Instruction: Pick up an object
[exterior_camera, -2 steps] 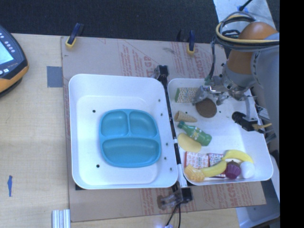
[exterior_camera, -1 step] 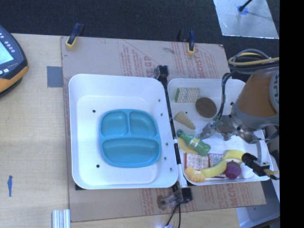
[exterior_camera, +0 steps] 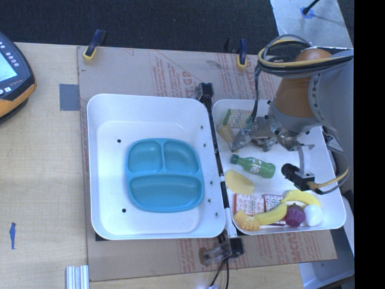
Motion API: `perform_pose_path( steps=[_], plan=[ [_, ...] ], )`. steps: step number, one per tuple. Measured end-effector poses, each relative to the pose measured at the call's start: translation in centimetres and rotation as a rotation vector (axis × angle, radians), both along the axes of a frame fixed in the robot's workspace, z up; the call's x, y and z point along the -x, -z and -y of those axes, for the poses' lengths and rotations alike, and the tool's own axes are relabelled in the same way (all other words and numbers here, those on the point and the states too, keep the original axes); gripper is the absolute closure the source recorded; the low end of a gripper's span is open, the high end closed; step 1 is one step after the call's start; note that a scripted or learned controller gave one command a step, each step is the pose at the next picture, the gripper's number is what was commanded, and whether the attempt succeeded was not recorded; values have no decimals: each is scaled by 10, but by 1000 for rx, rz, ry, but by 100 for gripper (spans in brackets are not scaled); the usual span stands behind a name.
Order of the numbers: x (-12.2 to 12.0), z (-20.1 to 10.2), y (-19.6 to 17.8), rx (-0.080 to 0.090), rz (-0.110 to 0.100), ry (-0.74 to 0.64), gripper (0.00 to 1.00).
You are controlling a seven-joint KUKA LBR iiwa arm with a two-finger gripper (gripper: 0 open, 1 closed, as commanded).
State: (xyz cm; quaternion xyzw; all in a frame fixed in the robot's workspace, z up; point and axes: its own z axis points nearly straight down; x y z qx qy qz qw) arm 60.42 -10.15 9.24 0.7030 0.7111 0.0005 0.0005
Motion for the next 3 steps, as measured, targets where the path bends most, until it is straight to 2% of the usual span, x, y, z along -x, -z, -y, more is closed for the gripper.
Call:
perform_pose_path(
  steps=[1,2,3],
  plan=[
    [68,-3,1,-1,-12,8,0],
    [27,-2,0,0,-1,6,0],
    [51,-9,1,0,-9,9,0]
  ],
)
